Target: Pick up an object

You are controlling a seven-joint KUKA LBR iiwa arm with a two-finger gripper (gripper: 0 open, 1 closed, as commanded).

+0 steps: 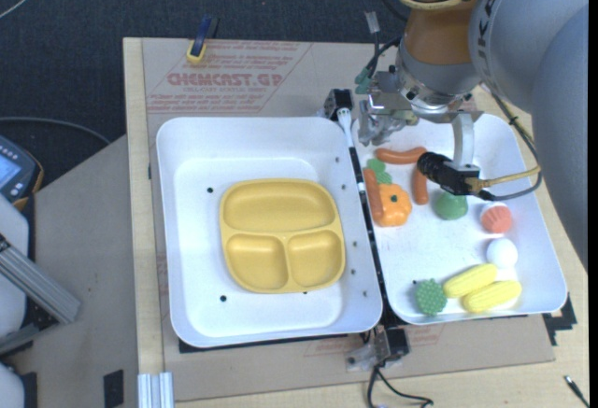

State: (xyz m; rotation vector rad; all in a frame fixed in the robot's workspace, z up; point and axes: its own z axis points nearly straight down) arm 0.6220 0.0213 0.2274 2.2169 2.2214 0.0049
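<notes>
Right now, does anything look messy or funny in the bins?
Nothing is spilled or broken. The yellow tray sits flat in the left bin. The toy foods, like the carrot and corn, lie scattered in the right bin, which looks normal.

Glossy plastic yellow tray; smooth white plastic bins.

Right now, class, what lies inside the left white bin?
The left white bin holds one yellow three-compartment plastic plate; its compartments look bare. Anything beneath the plate is covered.
</notes>
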